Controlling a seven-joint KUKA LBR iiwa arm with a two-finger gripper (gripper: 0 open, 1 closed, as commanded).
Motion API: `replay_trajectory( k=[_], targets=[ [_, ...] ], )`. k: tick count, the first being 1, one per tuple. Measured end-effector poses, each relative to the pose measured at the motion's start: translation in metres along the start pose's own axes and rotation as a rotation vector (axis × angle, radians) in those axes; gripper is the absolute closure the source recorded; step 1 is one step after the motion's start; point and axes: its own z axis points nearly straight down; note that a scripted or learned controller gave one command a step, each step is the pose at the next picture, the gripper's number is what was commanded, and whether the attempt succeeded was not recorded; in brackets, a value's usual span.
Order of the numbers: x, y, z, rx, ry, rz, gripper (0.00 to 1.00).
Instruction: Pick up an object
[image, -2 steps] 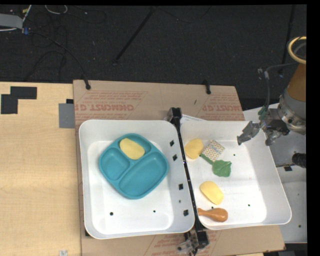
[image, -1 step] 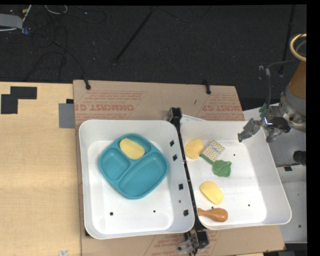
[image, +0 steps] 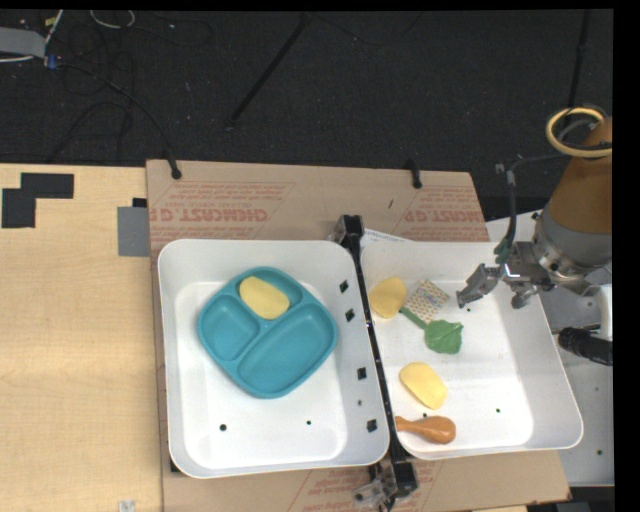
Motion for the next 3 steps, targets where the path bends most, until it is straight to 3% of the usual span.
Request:
replay_trajectory(
  k=[2,3],
  targets=[
    [-0.003,0.008,0.09,-0.002,-0.001,0.001,0.0],
    [-0.004,0.008,0.077,-0.005,-0.001,0.002,1.0]
  ],
)
